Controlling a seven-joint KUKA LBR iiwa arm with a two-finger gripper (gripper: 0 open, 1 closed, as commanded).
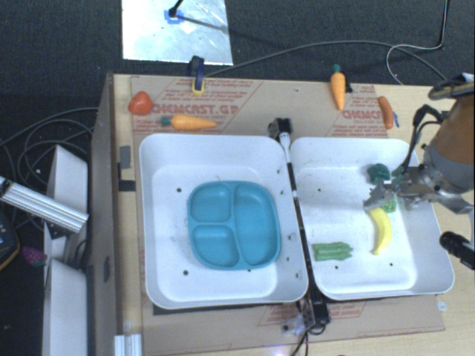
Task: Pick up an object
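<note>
1. A wooden bench (pixel 245 99) fills the middle of the frame and bears 2 shallow white plastic bins side by side, parted by a dark rail down the centre.
2. The left white bin (pixel 159 162) holds 1 thing: a light blue plastic plate with 3 compartments (pixel 234 224), lying flat at the bin's centre.
3. The right white bin (pixel 334 162) holds 3 things. A yellow toy banana (pixel 382 231) lies right of the bin's centre, its length running up and down the frame. A green toy vegetable, long and knobbly (pixel 332 251), lies at the lower left of that bin, well apart from the banana. A small dark green leafy toy (pixel 378 173) sits near the upper right of the bin.
4. The grey arm with the orange band (pixel 453 136) enters from the right edge of the frame. Its metal gripper (pixel 386 197) is low over the right bin, just above the banana's upper end and just below the dark green toy. A bit of green shows at its tip, but whether anything sits between the fingers, and how far the jaws stand apart, cannot be told.
5. On the bench above the bins lie an orange-red round toy (pixel 140 103) at upper left, an orange toy carrot (pixel 191 122) beside it, a second upright carrot (pixel 338 87) at upper right, and an orange oblong toy (pixel 386 112) further right.
</note>
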